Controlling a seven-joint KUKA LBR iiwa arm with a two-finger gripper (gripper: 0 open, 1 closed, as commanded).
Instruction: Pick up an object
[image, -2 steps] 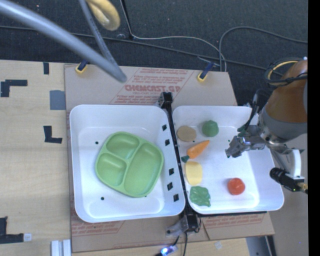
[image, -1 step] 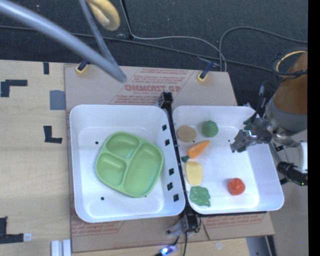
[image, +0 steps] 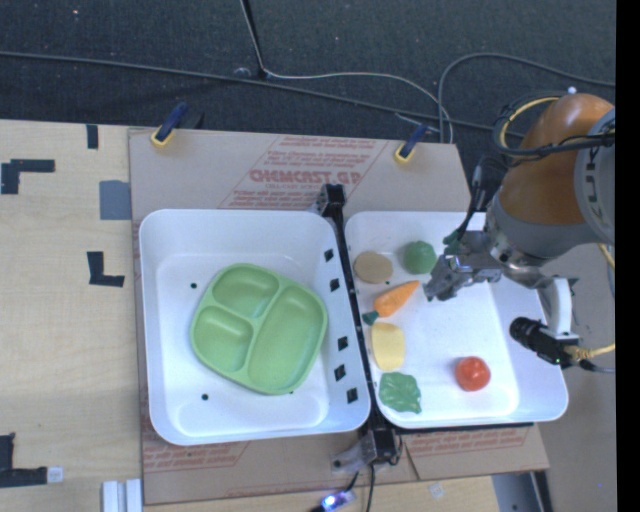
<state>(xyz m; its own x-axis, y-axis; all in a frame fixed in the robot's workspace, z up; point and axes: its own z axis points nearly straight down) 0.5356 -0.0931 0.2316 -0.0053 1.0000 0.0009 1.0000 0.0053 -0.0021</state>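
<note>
I count two white bins — the left bin (image: 160, 300) and the right bin (image: 520, 300). The left one bears one green tray (image: 260, 327). The right one holds six food pieces: one tan round (image: 373, 267), one green ball (image: 419, 256), one carrot (image: 396, 298), one yellow piece (image: 388, 346), one leafy green (image: 400, 392) at six o'clock — and one tomato (image: 473, 373).

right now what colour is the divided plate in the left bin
Light green; the divided plate shows clearly in the camera view.

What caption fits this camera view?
Grey arm's gripper hovers beside an orange toy carrot in the right white bin; green divided plate lies left.
</note>
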